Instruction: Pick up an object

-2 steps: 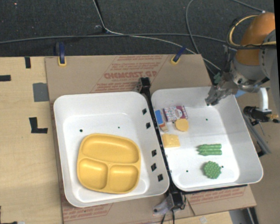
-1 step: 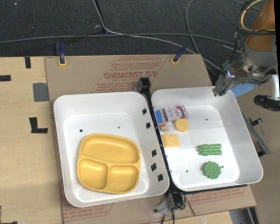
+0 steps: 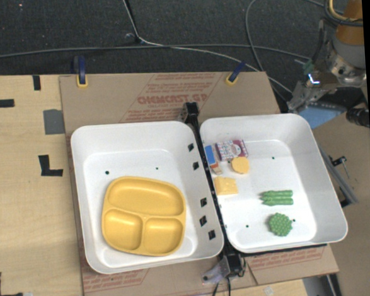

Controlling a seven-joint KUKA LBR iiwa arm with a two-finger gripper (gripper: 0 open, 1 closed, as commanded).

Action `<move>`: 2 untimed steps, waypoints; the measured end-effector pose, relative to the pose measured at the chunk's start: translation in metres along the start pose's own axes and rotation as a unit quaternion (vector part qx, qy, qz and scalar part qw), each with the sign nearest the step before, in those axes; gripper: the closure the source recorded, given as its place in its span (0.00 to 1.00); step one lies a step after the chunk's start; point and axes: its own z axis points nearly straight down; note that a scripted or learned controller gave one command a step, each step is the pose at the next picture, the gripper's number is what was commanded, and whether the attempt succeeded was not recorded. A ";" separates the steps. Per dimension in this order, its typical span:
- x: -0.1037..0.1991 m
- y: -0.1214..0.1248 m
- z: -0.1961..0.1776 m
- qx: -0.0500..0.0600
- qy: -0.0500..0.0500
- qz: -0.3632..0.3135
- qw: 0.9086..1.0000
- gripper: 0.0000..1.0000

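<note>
Two white bins [image 3: 86, 183], one yellow tray [image 3: 143, 215], perhaps five toy foods [image 3: 277, 198].

In the right bin [image 3: 303, 167] lie green beans [image 3: 276, 198], a green broccoli floret [image 3: 279, 224], a cheese square [image 3: 225, 185], an orange round [image 3: 240, 165] and a small packet [image 3: 230, 150].

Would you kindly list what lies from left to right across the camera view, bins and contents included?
Left bin → yellow divided plate → right bin holding a yellow square slice → green bean pods → robot arm.
</note>
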 end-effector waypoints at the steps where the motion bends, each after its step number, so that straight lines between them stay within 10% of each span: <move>1: 0.000 0.001 -0.024 0.002 0.001 0.001 1.000 1.00; 2: 0.058 -0.013 -0.013 0.004 0.002 -0.001 1.000 1.00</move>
